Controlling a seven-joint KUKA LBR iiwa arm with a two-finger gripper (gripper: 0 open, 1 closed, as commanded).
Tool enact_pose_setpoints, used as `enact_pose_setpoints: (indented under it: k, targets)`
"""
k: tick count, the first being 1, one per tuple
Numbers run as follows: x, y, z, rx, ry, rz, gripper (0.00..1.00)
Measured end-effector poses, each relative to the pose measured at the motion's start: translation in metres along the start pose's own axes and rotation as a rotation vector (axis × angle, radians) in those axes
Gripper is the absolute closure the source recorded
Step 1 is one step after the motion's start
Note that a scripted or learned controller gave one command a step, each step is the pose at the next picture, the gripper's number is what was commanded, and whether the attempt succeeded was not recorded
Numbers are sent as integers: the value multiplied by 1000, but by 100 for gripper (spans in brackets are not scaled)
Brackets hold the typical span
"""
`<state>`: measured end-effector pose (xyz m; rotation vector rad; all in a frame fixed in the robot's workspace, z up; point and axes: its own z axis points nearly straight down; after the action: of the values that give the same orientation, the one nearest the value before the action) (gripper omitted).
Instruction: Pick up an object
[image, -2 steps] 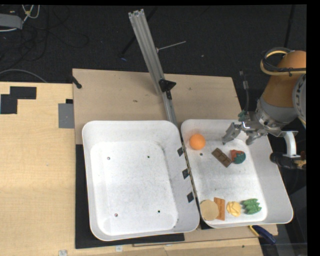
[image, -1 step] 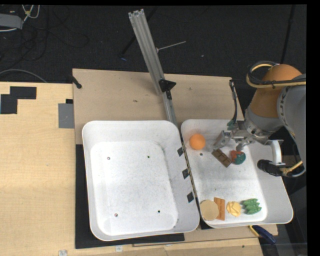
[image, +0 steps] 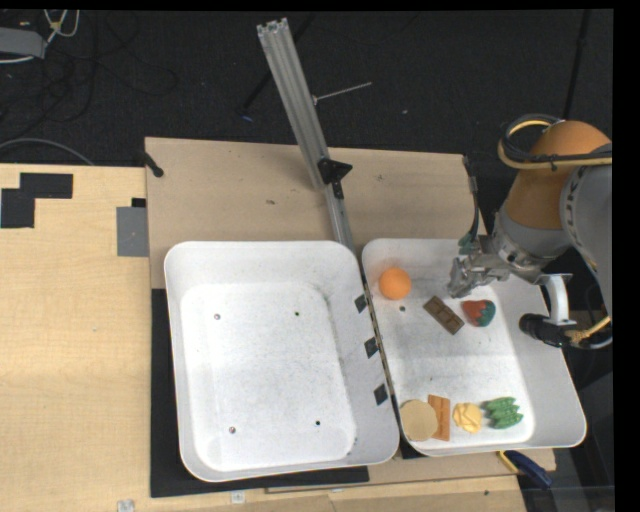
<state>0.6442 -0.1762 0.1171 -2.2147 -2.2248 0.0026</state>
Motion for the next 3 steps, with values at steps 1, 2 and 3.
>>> enact_pose_setpoints:
  k: [1, 2, 3]
  targets:
    - [3, 5, -44, -6, -1, 3, 100]
    - [3, 2, -88, -6, -1, 2, 100]
    - [-1, 3, -131, -6, -2, 1, 100]
